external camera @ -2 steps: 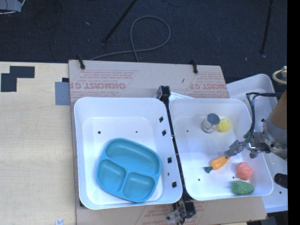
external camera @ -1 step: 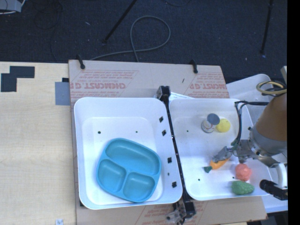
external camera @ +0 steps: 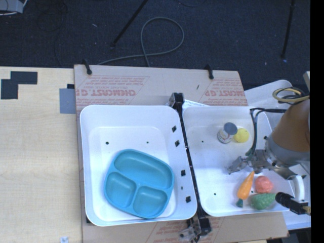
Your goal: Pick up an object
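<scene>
A single fixed camera looks down on the worktop [external camera: 35, 161] from above at a slant, set far enough back to take in both white bins whole. The left bin [external camera: 93, 120] lies near the middle of the frame, and the right bin [external camera: 207, 125] sits just beside it toward the right edge. Beyond the left bin's far rim, the top of the view shows a strip of dark floor [external camera: 76, 29] with cables, so the camera faces away from the near side of the worktop. The arm [external camera: 293, 130] enters at the right edge, past the right bin.
</scene>
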You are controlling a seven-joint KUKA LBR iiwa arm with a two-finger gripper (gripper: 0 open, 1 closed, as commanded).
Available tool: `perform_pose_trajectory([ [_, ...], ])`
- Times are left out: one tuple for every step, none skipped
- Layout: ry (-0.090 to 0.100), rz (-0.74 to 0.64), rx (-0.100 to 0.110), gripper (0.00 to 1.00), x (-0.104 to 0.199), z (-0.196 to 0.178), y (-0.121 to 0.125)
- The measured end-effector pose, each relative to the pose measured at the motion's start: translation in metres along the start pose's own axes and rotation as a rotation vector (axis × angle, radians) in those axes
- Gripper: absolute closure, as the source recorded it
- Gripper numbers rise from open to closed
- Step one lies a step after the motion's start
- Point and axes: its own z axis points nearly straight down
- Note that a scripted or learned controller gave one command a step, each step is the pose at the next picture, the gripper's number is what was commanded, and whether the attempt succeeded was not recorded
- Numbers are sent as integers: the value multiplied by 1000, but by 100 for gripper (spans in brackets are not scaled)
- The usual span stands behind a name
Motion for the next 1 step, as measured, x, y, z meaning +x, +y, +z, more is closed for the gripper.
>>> perform_pose_trajectory([
  [-2,6,17,100,-3,-5,-6],
])
